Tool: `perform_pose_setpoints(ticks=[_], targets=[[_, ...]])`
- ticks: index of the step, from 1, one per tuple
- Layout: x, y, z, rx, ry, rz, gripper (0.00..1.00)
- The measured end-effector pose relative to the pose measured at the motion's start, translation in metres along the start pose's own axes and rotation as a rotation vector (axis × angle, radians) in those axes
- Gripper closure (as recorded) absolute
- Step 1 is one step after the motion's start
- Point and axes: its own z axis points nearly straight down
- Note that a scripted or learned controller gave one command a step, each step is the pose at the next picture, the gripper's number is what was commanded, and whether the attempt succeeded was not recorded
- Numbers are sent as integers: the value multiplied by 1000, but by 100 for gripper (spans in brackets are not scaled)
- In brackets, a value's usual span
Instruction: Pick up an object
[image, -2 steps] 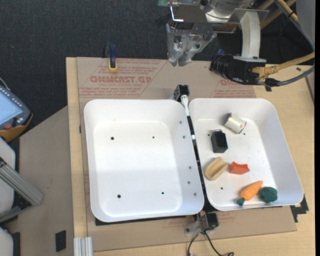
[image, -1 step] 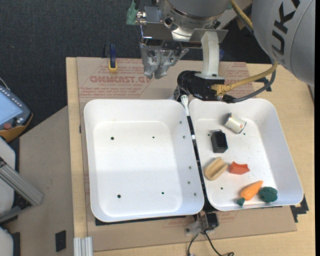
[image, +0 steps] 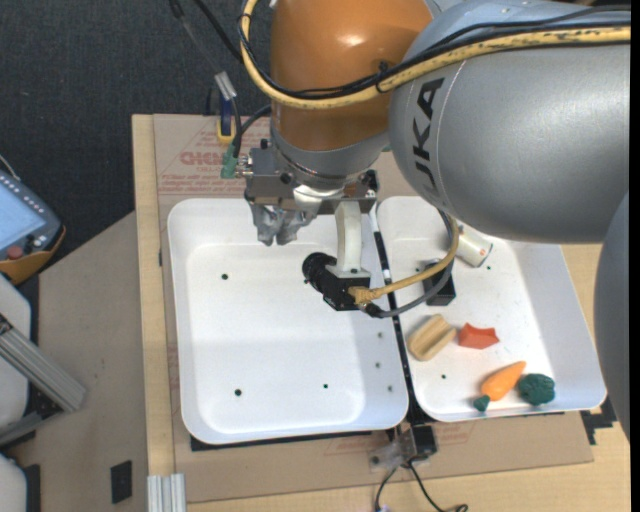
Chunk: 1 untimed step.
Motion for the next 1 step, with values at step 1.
perform_pose_setpoints(ticks=[1], targets=[[-1,42,-120,-33,11,1,100]])
